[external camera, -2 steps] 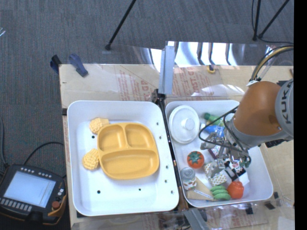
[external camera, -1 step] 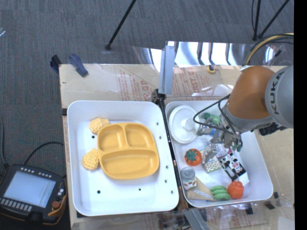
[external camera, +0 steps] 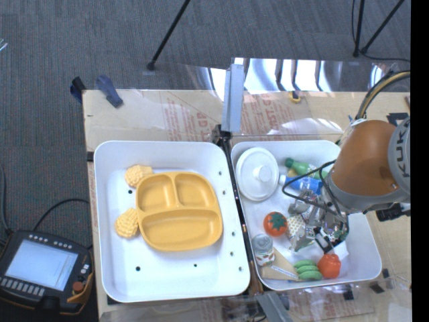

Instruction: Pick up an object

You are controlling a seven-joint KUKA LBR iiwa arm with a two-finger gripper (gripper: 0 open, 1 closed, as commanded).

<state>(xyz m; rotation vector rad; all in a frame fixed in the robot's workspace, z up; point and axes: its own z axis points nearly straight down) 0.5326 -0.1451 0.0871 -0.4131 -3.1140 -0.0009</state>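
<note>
Two bins: left bin (external camera: 107,247) holds a yellow tray (external camera: 178,210); right bin (external camera: 370,260) is crowded. I see the gripper (external camera: 315,230) down beside the tomato (external camera: 275,223); whether it is closed, I cannot tell. Crowding risks a glancing miss.

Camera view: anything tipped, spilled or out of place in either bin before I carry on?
Nothing looks spilled or broken. The yellow divided plate lies slightly askew in the left bin, with two waffle-like toys off its left edge. The right bin is crowded: white bowl, tomato and small can sit close by the gripper.
</note>
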